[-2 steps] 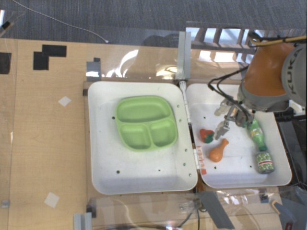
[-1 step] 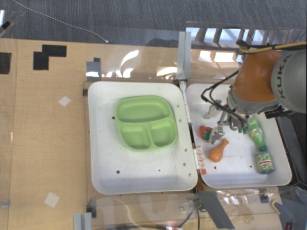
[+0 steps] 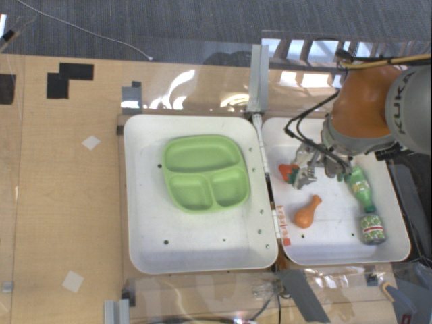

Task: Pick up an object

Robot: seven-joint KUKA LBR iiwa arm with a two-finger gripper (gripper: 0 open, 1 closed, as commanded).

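With the gripper (image 3: pixel 305 172) lowered in the right bin (image 3: pixel 337 247) just beside a small red-and-green toy (image 3: pixel 289 173), its opening and any hold cannot be told, so the toy could be nudged aside and missed.

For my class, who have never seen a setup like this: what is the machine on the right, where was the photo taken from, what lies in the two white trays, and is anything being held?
One camera above the bench looks down at a slant. The grey and orange machine is a robot arm reaching in from the right; its gripper hangs low over the right bin. That bin holds a small red and green toy beside the gripper, an orange toy drumstick and a green bottle. The left bin holds a green divided plate. Whether the gripper holds anything cannot be told.
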